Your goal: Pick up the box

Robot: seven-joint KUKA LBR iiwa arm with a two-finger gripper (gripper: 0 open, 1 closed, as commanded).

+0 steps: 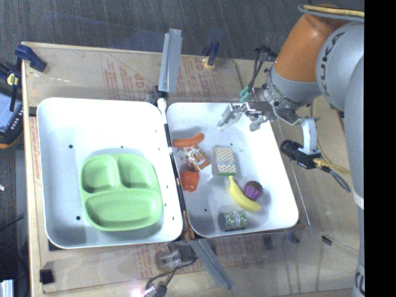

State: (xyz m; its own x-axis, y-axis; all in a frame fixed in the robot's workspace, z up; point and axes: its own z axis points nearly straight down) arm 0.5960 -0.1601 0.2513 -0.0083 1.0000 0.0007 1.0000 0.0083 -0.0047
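The small rectangular box with a green-and-yellow patterned face (225, 161) lies flat near the middle of the right white bin (281, 184), apart from the gripper.

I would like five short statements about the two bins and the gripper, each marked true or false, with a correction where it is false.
1. The green divided plastic plate lies in the left white bin. True.
2. The small patterned green-and-white box is held between the gripper's fingers. False: it lies on the floor of the right white bin, and the gripper is above the bin's far edge, apart from it.
3. The yellow banana lies in the right bin. True.
4. The orange carrot-shaped toy lies on the green plate. False: it is in the right bin.
5. The purple round toy touches the banana. True.
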